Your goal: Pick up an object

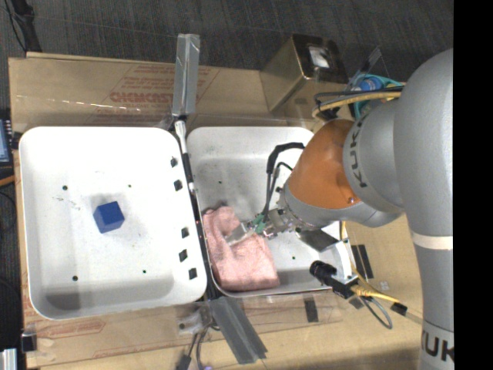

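Dividing the two bins, a grey metal bar (186, 83) runs along the seam and serves as the landmark here: to its left sits the left bin (46, 206), a shallow white tray with rounded corners and a few dark specks on its floor, and in it a small blue cube (109, 216) rests alone, hard-edged and matte, well away from the bar. To the right of the bar lies the right bin (231, 149), equally white and glossy, where a pink cloth (235, 254) is heaped against the wall nearest the bar, soft, rumpled and fuzzy in texture, its folds reaching the bin's near edge. The arm (385, 160) comes in from farther right of the bar, its smooth grey shell and orange band bulking over much of that bin and hiding the floor beneath it. The gripper (258, 225) sits low at the cloth's upper right corner, just touching or just above the fabric (which of the two cannot be told), and whether its jaws stand apart or together cannot be made out, since the wrist and a black cable (281, 151) crowd that spot. Beyond the bar's far end lies flat brown cardboard (92, 83), and a tan box (296, 72) stands behind the right bin.
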Controlling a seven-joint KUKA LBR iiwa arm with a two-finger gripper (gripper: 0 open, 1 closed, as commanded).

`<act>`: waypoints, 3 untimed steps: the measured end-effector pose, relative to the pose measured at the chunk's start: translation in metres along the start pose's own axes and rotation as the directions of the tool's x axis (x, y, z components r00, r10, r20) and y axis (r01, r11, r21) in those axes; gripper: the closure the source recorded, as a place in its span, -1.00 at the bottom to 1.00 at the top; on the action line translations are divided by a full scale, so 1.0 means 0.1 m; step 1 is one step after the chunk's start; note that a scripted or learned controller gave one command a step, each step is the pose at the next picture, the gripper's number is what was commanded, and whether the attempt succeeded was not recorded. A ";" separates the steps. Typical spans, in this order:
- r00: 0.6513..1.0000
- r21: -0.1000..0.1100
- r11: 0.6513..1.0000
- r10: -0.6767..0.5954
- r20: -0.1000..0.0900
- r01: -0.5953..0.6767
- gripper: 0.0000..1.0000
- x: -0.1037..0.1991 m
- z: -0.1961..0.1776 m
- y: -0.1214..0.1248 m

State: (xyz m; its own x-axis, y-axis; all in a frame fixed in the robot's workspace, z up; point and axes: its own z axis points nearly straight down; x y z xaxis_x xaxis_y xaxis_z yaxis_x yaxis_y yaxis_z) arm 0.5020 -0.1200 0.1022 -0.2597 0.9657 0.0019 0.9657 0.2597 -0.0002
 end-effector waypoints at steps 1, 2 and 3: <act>1.000 0.001 1.000 -0.005 0.000 0.005 1.00 0.00 -0.09 0.01; 0.977 0.002 0.977 -0.212 0.001 0.212 1.00 0.36 -0.90 0.76; 0.953 0.004 0.953 -0.302 -0.001 0.302 1.00 0.23 -0.89 0.56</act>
